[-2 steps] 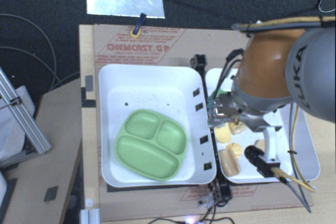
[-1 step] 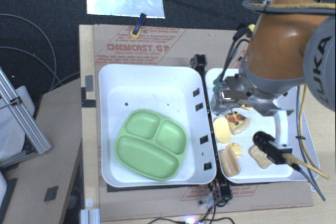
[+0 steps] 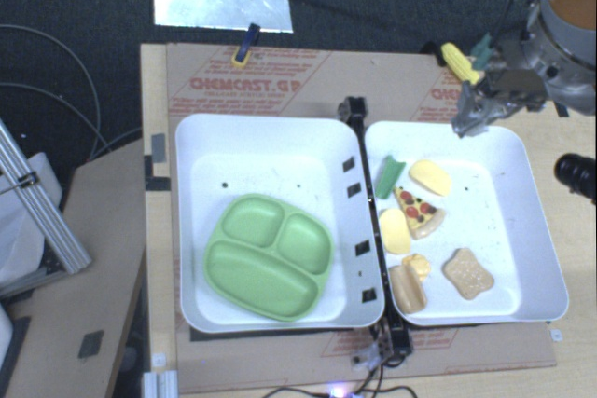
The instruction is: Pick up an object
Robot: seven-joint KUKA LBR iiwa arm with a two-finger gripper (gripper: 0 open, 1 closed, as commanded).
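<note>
Nearest the camera, in the right bin [image 3: 536, 200], a hot dog [image 3: 407, 286] lies by the front left corner with a slice of toast [image 3: 466, 273] just to its right. Behind them sit a pale yellow wedge [image 3: 395, 231] and a pizza slice [image 3: 418, 209] — the two touch, close to the divider between the bins. Further back are a yellow oval piece [image 3: 430, 176] and a green pod [image 3: 387, 172] leaning toward the divider. The left bin [image 3: 270, 140] holds a green divided tray [image 3: 269, 256], set toward its front.

At the far right corner of the right bin the gripper [image 3: 472, 123] hangs above the rim, nothing between its tips — whether it is open or closed cannot be told. A yellow corn cob [image 3: 457, 62] lies on the cardboard beyond it.
</note>
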